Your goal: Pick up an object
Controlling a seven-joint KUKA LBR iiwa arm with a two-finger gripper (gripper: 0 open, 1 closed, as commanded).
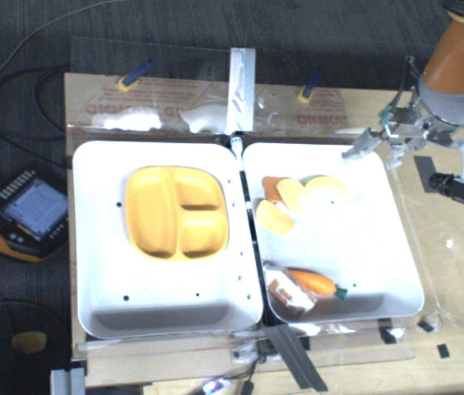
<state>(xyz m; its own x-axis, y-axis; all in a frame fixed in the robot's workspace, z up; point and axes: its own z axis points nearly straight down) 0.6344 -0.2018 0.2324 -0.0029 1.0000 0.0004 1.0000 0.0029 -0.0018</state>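
From my station I see the gripper (369,144) hovering over the far right corner of the right bin (384,245), its fingers spread apart and holding nothing. The toy carrot (313,282) lies near that bin's front edge, beside a small brown-and-white item (285,293) I cannot identify. Pale yellow pieces (298,200) cluster toward the bin's back left, against an orange piece (272,187). The left bin (100,245) carries a yellow divided tray (176,212).
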